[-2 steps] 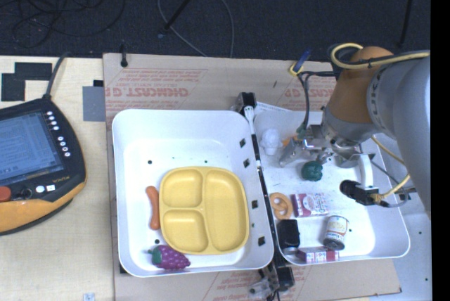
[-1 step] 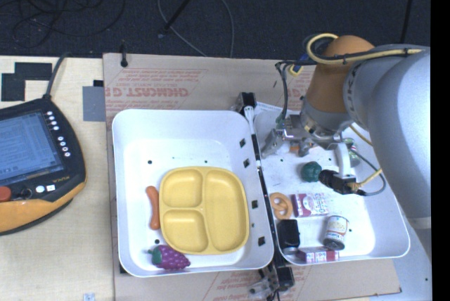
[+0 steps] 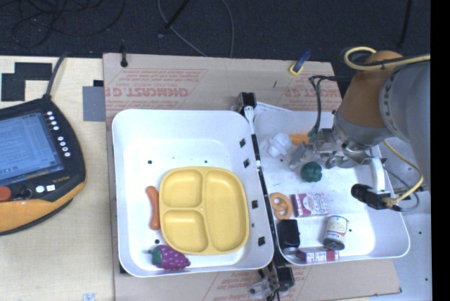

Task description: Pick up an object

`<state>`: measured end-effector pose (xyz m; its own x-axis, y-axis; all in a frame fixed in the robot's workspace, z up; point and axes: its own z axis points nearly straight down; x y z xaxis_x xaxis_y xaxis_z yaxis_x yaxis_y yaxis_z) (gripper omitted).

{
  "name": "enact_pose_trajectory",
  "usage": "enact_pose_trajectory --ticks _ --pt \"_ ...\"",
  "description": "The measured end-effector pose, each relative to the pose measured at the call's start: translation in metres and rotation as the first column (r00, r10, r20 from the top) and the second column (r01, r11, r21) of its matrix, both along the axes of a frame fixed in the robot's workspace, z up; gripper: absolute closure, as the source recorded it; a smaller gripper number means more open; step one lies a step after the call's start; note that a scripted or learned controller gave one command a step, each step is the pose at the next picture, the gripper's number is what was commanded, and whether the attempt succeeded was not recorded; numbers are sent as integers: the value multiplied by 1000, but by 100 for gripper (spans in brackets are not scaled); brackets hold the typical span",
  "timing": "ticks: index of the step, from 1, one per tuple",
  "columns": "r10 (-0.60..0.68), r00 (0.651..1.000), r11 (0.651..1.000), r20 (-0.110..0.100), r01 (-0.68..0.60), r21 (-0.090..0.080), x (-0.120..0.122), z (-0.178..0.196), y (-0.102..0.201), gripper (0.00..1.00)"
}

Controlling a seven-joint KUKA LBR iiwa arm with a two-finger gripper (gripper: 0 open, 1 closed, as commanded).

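Hovering gripper (image 3: 314, 154) above round green ball (image 3: 311, 171), no long axis; finger state unclear.

Yellow plate (image 3: 204, 210), orange sausage (image 3: 152, 207), purple grapes (image 3: 171, 258) (green-leafed), dark-green ball (image 3: 311, 171).

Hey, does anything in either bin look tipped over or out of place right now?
One thing: the small tin can with the red label in the right bin lies on its side, not upright. The yellow divided plate sits flat in the left bin, with the orange sausage and purple grapes beside it.
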<state>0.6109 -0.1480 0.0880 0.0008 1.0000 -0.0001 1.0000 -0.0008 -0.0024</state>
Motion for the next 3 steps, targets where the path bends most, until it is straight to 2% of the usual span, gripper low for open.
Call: enact_pose_trajectory --ticks 1,2,3 --pt "3 1000 1000 -18 -3 1 29 -2 31 0" --pt "1 1000 1000 1 -1 0 33 0 -12 0" --pt "-1 1000 1000 -1 1 1 -5 -1 7 0"
